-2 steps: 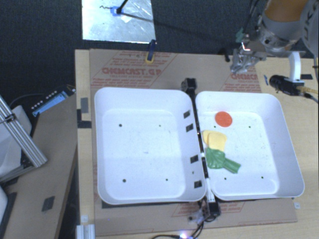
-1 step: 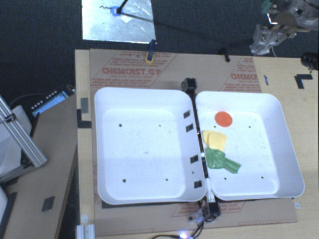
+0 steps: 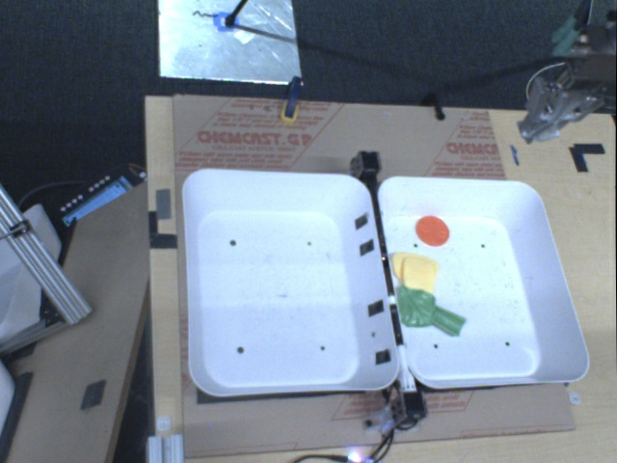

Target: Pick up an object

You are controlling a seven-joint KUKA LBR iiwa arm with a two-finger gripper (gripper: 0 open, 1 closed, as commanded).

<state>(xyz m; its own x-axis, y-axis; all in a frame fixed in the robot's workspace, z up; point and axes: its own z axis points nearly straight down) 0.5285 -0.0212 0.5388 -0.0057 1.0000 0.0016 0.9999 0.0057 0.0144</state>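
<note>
Gripper (image 3: 548,114) upper right, clear of right bin (image 3: 549,230); finger state unreadable. Risk: snagging overlapped yellow piece (image 3: 418,271) and green piece (image 3: 427,311).

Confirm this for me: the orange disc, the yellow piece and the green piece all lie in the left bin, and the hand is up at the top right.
Wrong bin. The camera view shows the orange disc, yellow piece and green piece in the right bin. The hand is indeed at the top right.

Even overhead lighting; white bins (image 3: 280,186) bright, soft shadows; foil sheet (image 3: 228,25) glares; image slightly soft, grainy.
</note>
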